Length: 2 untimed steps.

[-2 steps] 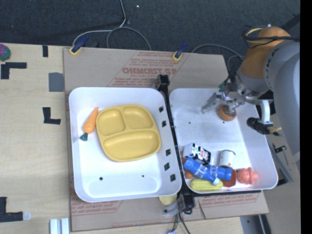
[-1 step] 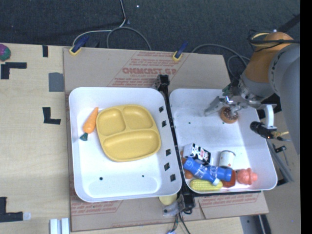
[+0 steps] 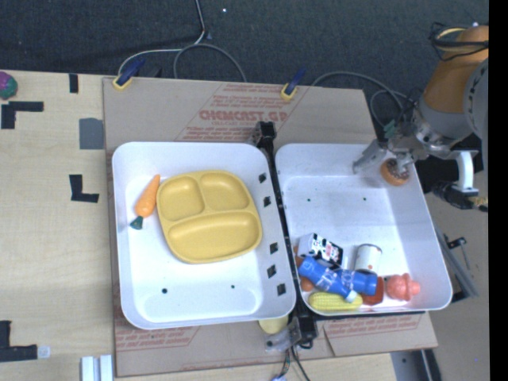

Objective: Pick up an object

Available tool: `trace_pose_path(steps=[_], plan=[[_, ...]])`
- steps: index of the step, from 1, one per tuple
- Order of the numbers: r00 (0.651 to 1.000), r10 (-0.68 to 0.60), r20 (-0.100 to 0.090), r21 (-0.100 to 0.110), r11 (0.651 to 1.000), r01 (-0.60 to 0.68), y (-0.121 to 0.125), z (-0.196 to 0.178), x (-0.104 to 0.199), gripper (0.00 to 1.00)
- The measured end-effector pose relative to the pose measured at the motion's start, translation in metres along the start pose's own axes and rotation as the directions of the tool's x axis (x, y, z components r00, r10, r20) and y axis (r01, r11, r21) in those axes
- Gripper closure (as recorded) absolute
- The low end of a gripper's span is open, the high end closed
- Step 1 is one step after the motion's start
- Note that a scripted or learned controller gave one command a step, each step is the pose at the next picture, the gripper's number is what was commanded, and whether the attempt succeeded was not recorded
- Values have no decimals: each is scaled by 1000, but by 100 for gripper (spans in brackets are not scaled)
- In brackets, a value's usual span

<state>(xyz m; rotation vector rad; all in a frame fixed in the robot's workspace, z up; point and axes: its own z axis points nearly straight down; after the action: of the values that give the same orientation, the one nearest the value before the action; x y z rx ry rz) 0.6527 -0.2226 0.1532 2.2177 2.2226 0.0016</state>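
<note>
The things to pick from lie heaped in the lower part of the right bin [image 3: 413, 213]: a blue bottle [image 3: 337, 278] lying on its side, a yellow corn cob [image 3: 333, 300] just below it, a small black-and-white toy [image 3: 325, 249] above it, a grey can [image 3: 366, 257] to the right, and a red toy [image 3: 401, 287] in the lower right corner. An orange piece pokes out at the left end of the heap, against the bin wall.

The gripper [image 3: 386, 161] hangs over the upper right corner of that bin, well apart from the heap. A round orange-brown thing [image 3: 394, 171] shows at its tip, but from this angle it could be a grasped item or part of the tool, and whether the tool is spread or pressed together cannot be told. So the pick looks unfinished at best: nothing is clearly lifted, and the heap seems untouched.

The left bin [image 3: 127, 213] holds a yellow divided plate [image 3: 209, 215] in its middle and a toy carrot [image 3: 146, 199] just left of it. Both bins sit on a cardboard sheet [image 3: 230, 113] clamped along its upper edge, on a pale wooden bench [image 3: 48, 236]. Cables trail across dark carpet [image 3: 95, 14] along the top of the frame.
</note>
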Motion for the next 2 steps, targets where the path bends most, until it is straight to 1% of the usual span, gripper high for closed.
trace_pose_path(steps=[1,2], plan=[[1000,-1,0,2,1000,1,0,-7,1,100],[1000,-4,-2,-1,1000,4,-2,-61,67,100]])
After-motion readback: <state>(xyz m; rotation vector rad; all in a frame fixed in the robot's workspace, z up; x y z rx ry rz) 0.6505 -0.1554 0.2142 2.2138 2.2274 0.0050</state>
